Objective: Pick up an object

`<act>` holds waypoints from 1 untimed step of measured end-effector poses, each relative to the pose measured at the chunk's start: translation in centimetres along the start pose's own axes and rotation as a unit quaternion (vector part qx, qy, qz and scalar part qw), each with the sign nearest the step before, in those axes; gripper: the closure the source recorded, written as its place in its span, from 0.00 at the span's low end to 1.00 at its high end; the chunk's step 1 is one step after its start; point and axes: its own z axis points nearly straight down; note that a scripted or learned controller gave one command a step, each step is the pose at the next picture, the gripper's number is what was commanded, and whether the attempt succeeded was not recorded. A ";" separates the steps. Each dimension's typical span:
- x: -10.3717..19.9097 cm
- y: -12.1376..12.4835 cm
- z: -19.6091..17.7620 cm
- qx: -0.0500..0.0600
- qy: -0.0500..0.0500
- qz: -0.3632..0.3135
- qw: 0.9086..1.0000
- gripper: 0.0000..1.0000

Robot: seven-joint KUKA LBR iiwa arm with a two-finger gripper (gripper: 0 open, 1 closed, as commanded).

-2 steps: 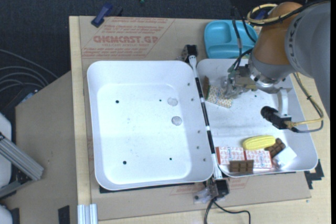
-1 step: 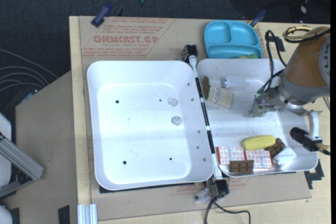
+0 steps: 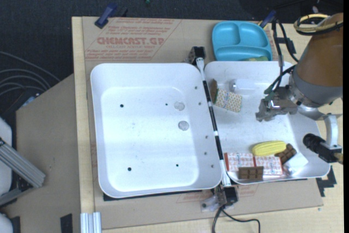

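Observation:
My gripper [image 3: 268, 108] hangs over the middle of the right bin [image 3: 248, 133], reaching in from the right; nothing shows between its fingers. Below it, near the bin's front, lies a yellow corn-like object [image 3: 269, 148]. Beside that sit a brown chocolate-bar piece [image 3: 286, 153], a second brown bar [image 3: 251, 173] and a red-and-white patterned packet [image 3: 254, 162]. At the bin's back left lie a speckled pouch [image 3: 228, 100] and a small clear item [image 3: 233, 86].
The left bin [image 3: 109, 117] holds two small round discs [image 3: 181, 115]. A blue divided tray [image 3: 241, 41] stands behind the right bin. A black divider strip [image 3: 210, 112] runs between the bins. Cables trail at the right.

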 end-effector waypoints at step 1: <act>7.7 -4.0 -2.3 0.003 0.001 0.000 1.000 1.00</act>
